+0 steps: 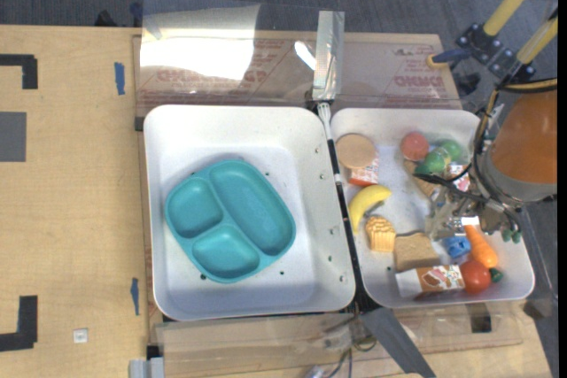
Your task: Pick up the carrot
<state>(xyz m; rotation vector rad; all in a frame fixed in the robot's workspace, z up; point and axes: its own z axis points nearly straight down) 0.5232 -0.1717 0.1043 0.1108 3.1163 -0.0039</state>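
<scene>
At the lower right of the frame, the carrot (484,248) lies tilted in the right bin (523,283), just beside a red tomato (476,277) and a small blue block (457,247). The gripper (461,210) hangs just above and to the left of it, among cluttered toy food; whether its jaws are open or closed I cannot tell, as the view there is muddled. A banana (365,204) lies further left. The left bin (159,190) bears a teal divided plate (230,219).
</scene>
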